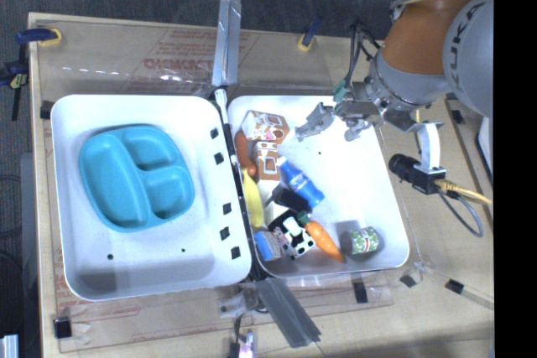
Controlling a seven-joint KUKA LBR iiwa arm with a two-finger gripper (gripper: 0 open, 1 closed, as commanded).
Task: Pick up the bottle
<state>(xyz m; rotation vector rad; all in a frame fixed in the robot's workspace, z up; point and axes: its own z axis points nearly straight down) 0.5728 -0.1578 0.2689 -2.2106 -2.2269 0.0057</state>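
Overhead, the arm (436,29) reaches in from the right above the right bin (394,205). Left bin (67,264) holds a blue tray (134,176). The gripper (337,121) hangs over the right bin's upper part, fingers spread, nothing between them. The bottle (300,184), blue with a white cap, lies tilted mid-bin, below the gripper and apart from it, beside a banana (252,199), carrot (323,239) and can (362,241).

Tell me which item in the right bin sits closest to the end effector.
The printed carton at the bin's far end: it lies just left of the end effector. The blue bottle, carrot and can lie nearer the front rim.
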